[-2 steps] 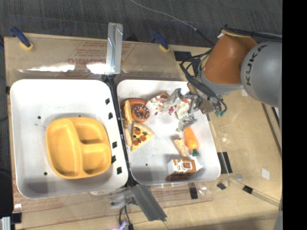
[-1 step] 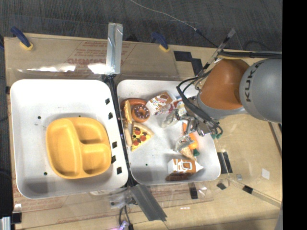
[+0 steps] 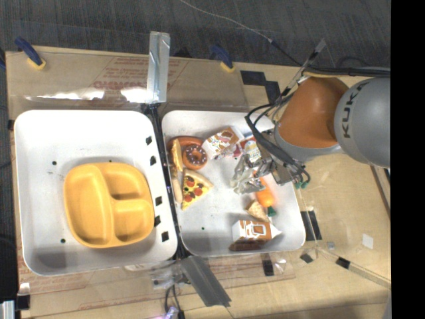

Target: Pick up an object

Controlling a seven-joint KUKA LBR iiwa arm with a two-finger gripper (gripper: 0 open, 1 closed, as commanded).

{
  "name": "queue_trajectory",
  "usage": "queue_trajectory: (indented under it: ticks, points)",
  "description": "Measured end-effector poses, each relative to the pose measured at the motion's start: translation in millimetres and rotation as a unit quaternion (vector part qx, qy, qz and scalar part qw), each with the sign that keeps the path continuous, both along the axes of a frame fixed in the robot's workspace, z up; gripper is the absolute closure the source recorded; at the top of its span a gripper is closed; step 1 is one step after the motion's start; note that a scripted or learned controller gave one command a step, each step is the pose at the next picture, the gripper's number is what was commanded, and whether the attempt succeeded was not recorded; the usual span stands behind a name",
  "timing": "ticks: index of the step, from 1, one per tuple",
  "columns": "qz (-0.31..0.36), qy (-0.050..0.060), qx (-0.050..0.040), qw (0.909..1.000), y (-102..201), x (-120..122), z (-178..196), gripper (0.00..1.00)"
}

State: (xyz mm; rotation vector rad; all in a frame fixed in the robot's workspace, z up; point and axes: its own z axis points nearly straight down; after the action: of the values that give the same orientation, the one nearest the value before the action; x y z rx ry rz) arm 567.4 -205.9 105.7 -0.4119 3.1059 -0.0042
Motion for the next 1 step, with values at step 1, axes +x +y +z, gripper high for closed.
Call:
queue_trajectory:
  ticks: [1]
  points:
    - [0.0,0.0,0.0002,1.0,0.5,0.0,-0.3,0.0]
